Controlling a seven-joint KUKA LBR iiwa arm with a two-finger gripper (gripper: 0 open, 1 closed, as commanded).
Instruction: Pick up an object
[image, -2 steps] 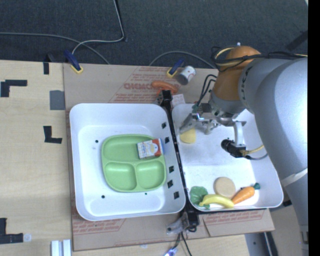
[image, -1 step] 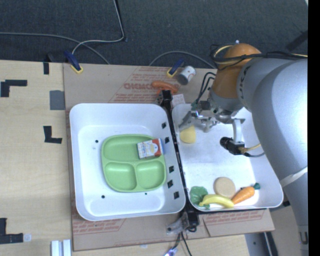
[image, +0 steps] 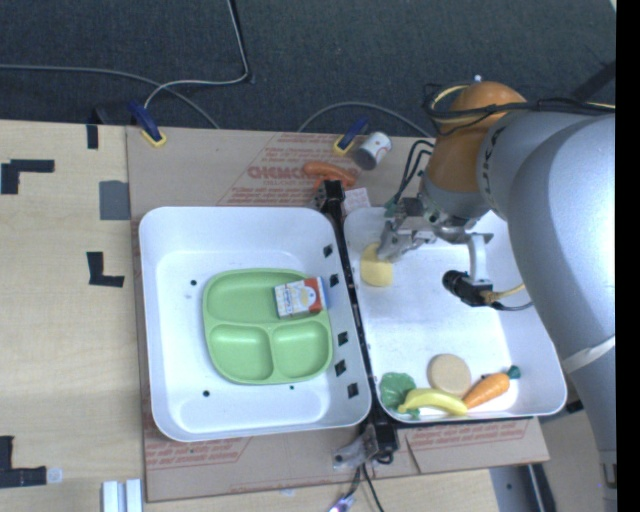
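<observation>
My gripper (image: 392, 243) hangs over the far left part of the right bin (image: 520, 340), reaching in from the right. A pale yellow block (image: 377, 272) lies right beneath its tip, close to the wall between the bins; whether they touch I cannot tell. Along the near edge of the right bin lie a green broccoli piece (image: 396, 386), a yellow banana (image: 432, 402), a tan round bun (image: 449, 373) and an orange carrot (image: 487, 388). The left bin (image: 170, 300) holds a green divided plate (image: 250, 345) with a small carton (image: 298, 297) on its far right corner.
The big grey arm body (image: 570, 220) covers the right side of the view. A black cable fitting (image: 470, 288) hangs over the right bin. Behind the bins are an orange item (image: 330, 172), a grey cylinder (image: 372, 150) and two blue-and-yellow clamps (image: 150, 125).
</observation>
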